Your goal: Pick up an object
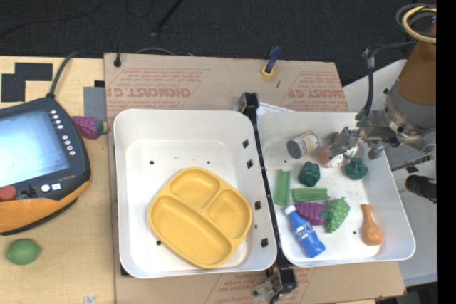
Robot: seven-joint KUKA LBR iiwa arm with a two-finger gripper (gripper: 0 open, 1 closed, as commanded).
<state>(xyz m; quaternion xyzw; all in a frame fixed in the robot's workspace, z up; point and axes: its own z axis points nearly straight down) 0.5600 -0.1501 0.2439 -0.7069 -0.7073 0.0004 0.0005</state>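
The right bin (pixel 399 224) holds several small objects. A small can (pixel 303 145) lies on its side at the back. Near it are a dark green lump (pixel 308 173), a green stick (pixel 283 187) and a flat green block (pixel 310 194). Toward the front lie purple grapes (pixel 309 211), a leafy green toy (pixel 336 213), a blue bottle (pixel 305 231) and an orange gourd-shaped piece (pixel 370 224). My gripper (pixel 340 147) hangs low over the bin's back right part, between the can and a dark green toy (pixel 355 168). The arm (pixel 417 82) reaches in from the right.
A yellow divided plate (pixel 201 216) lies in the left bin (pixel 135 153). A pendant with a screen (pixel 35 153), a purple grape toy (pixel 87 126) and a green ball (pixel 23 251) sit on the bench to the left. A black divider (pixel 260 174) separates the bins.
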